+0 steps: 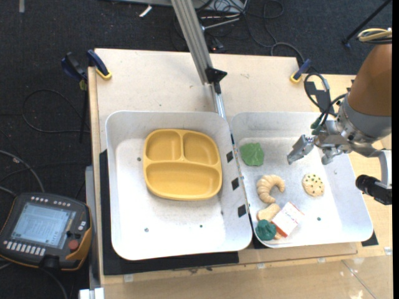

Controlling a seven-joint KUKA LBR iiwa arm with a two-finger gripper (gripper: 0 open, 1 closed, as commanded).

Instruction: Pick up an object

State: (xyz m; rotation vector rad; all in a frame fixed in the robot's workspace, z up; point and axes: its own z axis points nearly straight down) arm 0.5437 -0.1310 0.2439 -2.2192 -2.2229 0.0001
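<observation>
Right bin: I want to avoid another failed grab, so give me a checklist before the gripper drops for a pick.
1. Gripper above the right bin: ok.
2. Nothing held between its fingers yet: ok.
3. Gripper centred over a target: not ok; it sits between the green piece and the cookie.
4. Cookie lies apart from other items: ok.
5. Croissant clear of neighbours: not ok; items crowd just below it.
6. Height above bin floor: cannot tell.

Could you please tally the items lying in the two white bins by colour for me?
Yellow: 1, the divided plate
Green: 2, the light green piece and the dark green piece
Tan: 3, the croissant, the cookie and the small tan piece
Red and white: 1, the small box
Total: 7
</observation>
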